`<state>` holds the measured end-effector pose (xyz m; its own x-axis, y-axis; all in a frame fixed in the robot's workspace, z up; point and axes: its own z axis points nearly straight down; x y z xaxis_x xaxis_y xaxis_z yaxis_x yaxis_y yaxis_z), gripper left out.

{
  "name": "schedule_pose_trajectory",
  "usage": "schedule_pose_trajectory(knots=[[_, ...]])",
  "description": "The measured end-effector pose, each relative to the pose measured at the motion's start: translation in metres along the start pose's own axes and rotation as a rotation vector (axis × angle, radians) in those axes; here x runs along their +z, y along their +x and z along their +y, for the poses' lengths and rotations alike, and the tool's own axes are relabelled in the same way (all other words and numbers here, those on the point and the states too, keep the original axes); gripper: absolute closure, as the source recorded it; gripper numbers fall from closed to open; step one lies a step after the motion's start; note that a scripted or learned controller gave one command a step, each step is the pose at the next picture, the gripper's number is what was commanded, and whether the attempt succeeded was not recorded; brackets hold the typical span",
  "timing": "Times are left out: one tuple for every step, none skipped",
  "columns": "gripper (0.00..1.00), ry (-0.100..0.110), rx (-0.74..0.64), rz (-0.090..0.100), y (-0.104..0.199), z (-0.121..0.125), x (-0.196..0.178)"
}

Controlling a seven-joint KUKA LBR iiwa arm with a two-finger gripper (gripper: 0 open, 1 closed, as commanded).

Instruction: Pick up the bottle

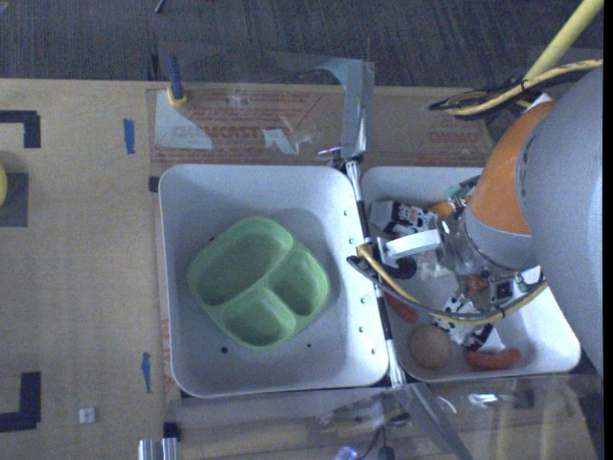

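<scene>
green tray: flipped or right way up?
Right way up. The green tray lies in the left bin with its three compartments facing the camera, hollows showing, nothing visible in them.

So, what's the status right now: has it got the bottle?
Gripper low in right bin, fingers hidden behind the wrist. No bottle identifiable under the arm. Clutter nearby: brown ball, red piece. Green tray sits in left bin.

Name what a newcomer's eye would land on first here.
The green divided plate lying in the left bin stands out most. Next comes the grey arm with its orange band, reaching over the right bin, where a brown round item and a reddish sausage-like piece lie.
</scene>
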<state>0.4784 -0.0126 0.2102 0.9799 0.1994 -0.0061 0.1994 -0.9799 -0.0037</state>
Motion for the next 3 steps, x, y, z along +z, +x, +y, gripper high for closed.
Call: schedule_pose_trajectory(knots=[[0.00, -0.004, -0.153, 0.004, 0.064, -0.038, -0.136], [0.00, -0.001, -0.261, 0.000, 0.053, -0.070, 0.027], [0.00, 0.004, -0.294, 0.006, 0.059, -0.101, 0.071]])
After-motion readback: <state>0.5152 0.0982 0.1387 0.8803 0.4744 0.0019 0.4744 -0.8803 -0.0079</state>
